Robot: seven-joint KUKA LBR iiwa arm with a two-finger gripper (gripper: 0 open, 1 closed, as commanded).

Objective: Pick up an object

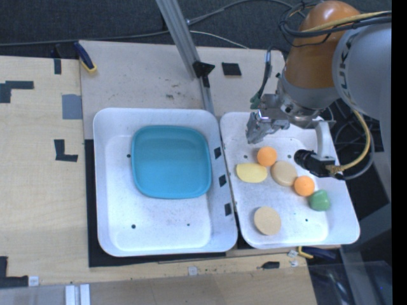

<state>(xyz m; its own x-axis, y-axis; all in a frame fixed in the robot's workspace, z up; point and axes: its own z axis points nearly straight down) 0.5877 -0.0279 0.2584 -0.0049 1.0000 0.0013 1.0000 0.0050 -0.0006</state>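
Note:
My gripper (257, 133) hangs over the far left part of the right bin (337, 230), fingers pointing down, nothing visibly between them. Just in front of it lies an orange ball (267, 155). A yellow lemon-shaped piece (252, 173) sits below that, with a tan oval (284, 172) to its right. Another orange ball (304, 185) and a green piece (319, 200) lie further right. A tan round disc (267, 220) rests near the bin's front.
The left bin (114, 227) holds a blue square plate (171, 161). A slanted metal rail (183, 40) crosses behind the bins. Black cables and a black fitting (311, 161) sit at the right bin's right side.

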